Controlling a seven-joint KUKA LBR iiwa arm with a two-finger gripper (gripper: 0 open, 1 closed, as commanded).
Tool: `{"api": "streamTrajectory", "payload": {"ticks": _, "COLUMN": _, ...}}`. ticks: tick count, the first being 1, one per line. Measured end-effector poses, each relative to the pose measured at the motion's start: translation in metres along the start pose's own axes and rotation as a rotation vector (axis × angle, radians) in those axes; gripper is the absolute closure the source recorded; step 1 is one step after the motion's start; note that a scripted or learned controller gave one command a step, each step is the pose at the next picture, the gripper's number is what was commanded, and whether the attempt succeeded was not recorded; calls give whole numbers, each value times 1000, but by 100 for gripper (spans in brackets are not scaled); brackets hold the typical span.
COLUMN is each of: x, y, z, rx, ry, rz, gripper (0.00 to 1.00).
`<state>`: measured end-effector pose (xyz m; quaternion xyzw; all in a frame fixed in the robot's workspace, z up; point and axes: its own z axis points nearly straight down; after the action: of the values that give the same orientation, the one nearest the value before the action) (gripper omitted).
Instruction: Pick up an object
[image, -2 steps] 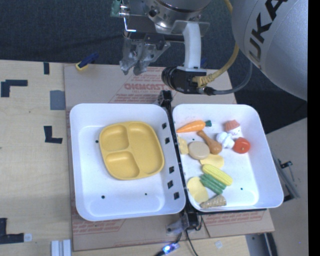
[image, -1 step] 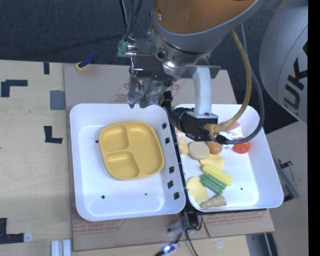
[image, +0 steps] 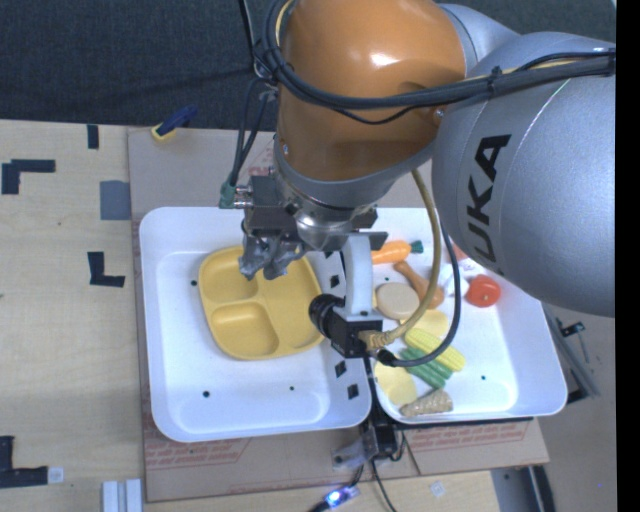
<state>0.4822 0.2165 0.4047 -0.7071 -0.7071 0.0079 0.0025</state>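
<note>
Two shallow white plastic bins (image: 170, 300) sit side by side on a wooden bench. In the left bin lies a yellow plastic divided plate (image: 255, 310). The grey two-finger gripper (image: 262, 262) hangs over the plate's far edge; I cannot tell if it is holding anything. A small red tomato (image: 484, 291) lies far right of the plate.

You see two bins side by side on the table (image: 60, 330). The left bin (image: 240, 405) holds a divided tray (image: 250, 320); the right bin (image: 520, 385) (partly behind the arm) holds toy foods (image: 425, 350), a tomato (image: 484, 291) farthest right.
</note>
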Motion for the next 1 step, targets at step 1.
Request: {"api": "streamTrajectory", "payload": {"ticks": 1, "x": -38, "y": 0, "z": -99, "rx": -23, "ry": 11, "rz": 1, "gripper": 100}}
